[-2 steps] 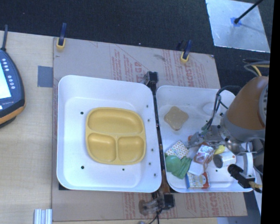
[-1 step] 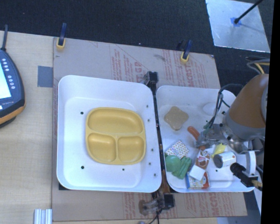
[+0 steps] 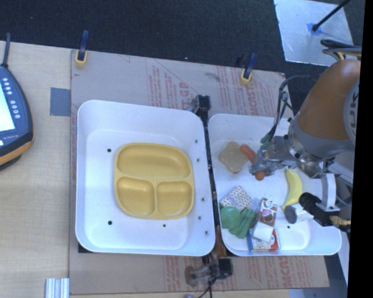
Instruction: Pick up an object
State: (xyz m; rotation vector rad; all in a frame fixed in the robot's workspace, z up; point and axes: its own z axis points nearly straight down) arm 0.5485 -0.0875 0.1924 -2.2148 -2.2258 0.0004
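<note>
Grey arm's two-finger gripper (image 3: 261, 167) hangs low over the right white bin (image 3: 306, 246), fingertips beside the orange carrot-like piece (image 3: 248, 153). Whether they grip it: cannot tell. Yellow divided tray (image 3: 154, 179) occupies the left bin, presumably the drop side.

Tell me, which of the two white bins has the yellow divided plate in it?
The left bin. The yellow plate lies alone in its middle, while the right bin, where the arm reaches, holds a jumble of small items like a banana.

The grey arm with its orange band (image 3: 328, 103) reaches in from the right, wrist bent downward, its two-finger pincer (image 3: 261, 165) lowered at the tip.
</note>
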